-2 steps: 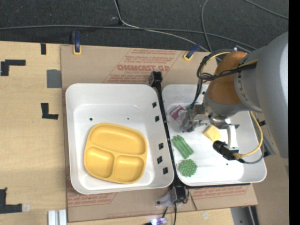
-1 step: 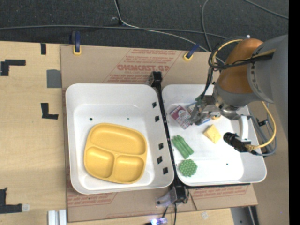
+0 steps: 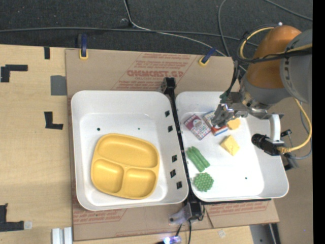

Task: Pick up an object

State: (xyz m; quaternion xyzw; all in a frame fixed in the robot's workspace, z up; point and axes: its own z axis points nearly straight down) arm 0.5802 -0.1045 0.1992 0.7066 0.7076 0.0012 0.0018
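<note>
My gripper (image 3: 222,117) reaches into the right bin (image 3: 264,184) from the upper right, low over its back part. Its tip sits at a small red, white and blue packet (image 3: 219,130) and beside a small yellow piece (image 3: 234,124). Just to its left lies a purple-and-white packet (image 3: 196,125). A yellow cheese-like wedge (image 3: 230,145) lies in front of the gripper. Further forward lie a green ridged stick (image 3: 197,158) and a round green studded piece (image 3: 203,181).
The left bin (image 3: 84,111) holds a yellow divided tray (image 3: 124,165). A black divider (image 3: 175,131) runs between the bins. A black fitting with a cable (image 3: 264,142) hangs off the arm over the right bin's right side. Cables loop behind the bench.
</note>
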